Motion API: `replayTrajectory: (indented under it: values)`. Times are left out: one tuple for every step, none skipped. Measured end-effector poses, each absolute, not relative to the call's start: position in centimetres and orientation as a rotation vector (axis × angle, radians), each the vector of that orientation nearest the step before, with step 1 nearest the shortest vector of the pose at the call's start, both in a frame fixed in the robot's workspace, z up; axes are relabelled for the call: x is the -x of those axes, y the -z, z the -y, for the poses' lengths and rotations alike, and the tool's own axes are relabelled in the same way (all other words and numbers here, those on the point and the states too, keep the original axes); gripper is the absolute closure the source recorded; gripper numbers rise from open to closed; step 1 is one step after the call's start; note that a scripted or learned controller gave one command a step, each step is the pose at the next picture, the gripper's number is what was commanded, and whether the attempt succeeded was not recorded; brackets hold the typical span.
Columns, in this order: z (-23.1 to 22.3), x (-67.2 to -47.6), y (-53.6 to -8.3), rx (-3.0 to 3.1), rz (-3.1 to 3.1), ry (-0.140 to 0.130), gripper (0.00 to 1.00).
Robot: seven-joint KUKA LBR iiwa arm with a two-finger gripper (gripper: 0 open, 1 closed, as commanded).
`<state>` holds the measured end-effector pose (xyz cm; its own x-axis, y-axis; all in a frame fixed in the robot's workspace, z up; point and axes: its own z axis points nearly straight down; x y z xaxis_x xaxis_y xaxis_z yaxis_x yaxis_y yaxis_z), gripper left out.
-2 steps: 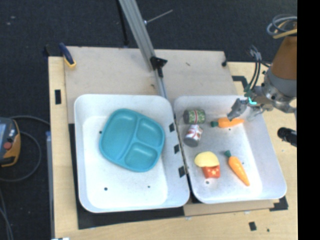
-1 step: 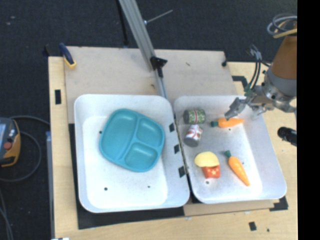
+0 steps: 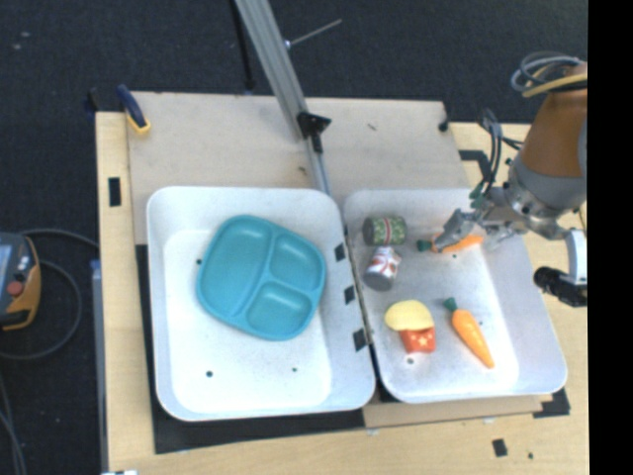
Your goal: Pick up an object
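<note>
The camera view looks down at a slant on a tabletop [image 3: 227, 137] bearing two shallow white bins side by side. The left bin [image 3: 178, 364] carries a blue divided plate [image 3: 261, 277] lying flat near its middle. The right bin [image 3: 524, 344] holds the loose items: a small green can [image 3: 385, 230] on its side near the back left corner, a crumpled silver piece [image 3: 382, 266] just in front of it, a yellow-and-red toy [image 3: 410, 325] toward the front, and an orange carrot [image 3: 471, 334] with a green stub lying just beside that toy. The arm reaches in from the right, and its gripper [image 3: 457, 237] sits low over the back of the right bin, closed around a small orange carrot-like piece [image 3: 458, 245] with a green tip that shows between its fingers. Whether that piece is clear of the bin floor cannot be told from this angle. It looks like a light, stiff plastic toy, smooth and tapered, so it may slip toward its thin end; a hold across the thicker middle, square to its length, would likely be the surest.
</note>
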<state>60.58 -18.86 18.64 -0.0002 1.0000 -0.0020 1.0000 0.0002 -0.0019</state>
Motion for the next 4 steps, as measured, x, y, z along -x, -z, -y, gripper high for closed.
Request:
replayTrajectory:
  values:
    - [18.7,-60.4,-14.4,-2.222,-2.221,0.004,0.00]
    - [18.8,-60.5,-10.0,-2.219,-2.218,0.000,0.00]
    - [18.9,-60.6,-11.4,-2.217,-2.214,-0.003,1.00]
    - [18.8,-61.6,-17.5,-2.213,-2.220,-0.006,1.00]
